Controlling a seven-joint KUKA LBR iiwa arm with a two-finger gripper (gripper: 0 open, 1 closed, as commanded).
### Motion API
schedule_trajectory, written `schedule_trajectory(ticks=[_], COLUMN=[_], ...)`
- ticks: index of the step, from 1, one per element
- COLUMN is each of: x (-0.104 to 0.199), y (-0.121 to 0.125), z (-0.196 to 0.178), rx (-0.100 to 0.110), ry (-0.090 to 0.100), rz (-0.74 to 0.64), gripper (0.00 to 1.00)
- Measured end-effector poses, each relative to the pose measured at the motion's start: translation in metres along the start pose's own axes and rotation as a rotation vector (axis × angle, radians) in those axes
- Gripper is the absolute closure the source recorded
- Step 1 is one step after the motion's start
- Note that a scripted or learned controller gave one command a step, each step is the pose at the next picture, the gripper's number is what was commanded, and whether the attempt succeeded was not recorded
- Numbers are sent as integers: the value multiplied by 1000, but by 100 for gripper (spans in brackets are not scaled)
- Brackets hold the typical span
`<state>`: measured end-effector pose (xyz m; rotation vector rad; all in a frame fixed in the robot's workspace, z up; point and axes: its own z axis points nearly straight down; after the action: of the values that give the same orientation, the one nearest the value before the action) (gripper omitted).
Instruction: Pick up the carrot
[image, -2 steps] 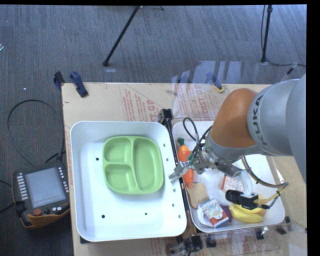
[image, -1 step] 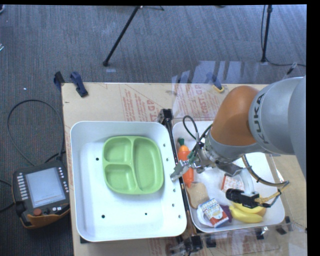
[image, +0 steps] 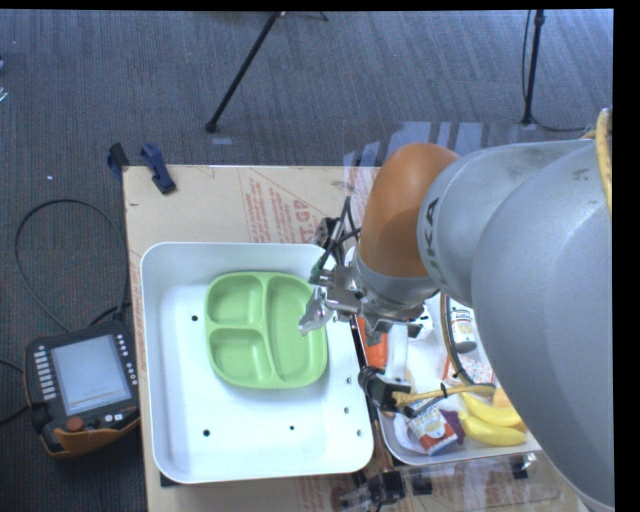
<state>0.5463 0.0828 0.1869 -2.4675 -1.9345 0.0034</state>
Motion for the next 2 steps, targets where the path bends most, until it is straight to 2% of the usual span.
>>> schedule_trajectory(ticks=[1, 2], x=[8, 9], y=[64, 63], z=[-27, -27], rx=[-2, -1], ry=[-3, -3], rz=[267, 264], gripper=[100, 0])
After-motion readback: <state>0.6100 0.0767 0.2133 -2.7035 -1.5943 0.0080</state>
